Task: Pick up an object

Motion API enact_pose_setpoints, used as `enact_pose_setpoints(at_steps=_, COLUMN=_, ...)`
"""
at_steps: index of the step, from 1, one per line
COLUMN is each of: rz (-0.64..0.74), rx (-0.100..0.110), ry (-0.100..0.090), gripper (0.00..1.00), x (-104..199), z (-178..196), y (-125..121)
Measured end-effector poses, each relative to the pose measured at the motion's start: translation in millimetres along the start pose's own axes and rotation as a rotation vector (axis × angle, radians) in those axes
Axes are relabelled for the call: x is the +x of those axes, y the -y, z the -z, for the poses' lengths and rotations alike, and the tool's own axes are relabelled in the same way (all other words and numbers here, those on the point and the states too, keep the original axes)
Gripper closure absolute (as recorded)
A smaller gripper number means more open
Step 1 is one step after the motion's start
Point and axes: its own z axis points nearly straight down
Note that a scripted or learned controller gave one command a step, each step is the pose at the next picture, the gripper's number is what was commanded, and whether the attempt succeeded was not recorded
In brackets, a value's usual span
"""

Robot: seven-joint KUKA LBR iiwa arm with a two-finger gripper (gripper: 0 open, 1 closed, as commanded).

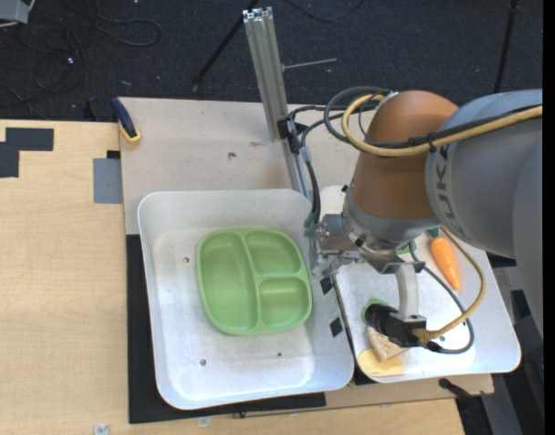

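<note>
A green divided plate lies flat in the left bin, a little right of its middle. In the right bin an orange carrot rests beside the arm's wrist. A pale yellow object sits in that bin's front left corner, partly under the robot's cable. A small green piece peeks out just above it. My gripper hangs over the wall between the two bins, close to the plate's right edge. The bulky wrist hides most of it.
The arm covers much of the right bin's back half. A metal post rises behind the bins. A blue and yellow tool lies at the bench's back left corner. A wooden board lies to the left.
</note>
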Motion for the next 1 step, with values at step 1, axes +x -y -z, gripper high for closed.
enact_pose_setpoints(at_steps=1, rz=0.000, rx=0.003, ry=0.000, gripper=1.00, x=51.6, z=-12.8, y=16.0)
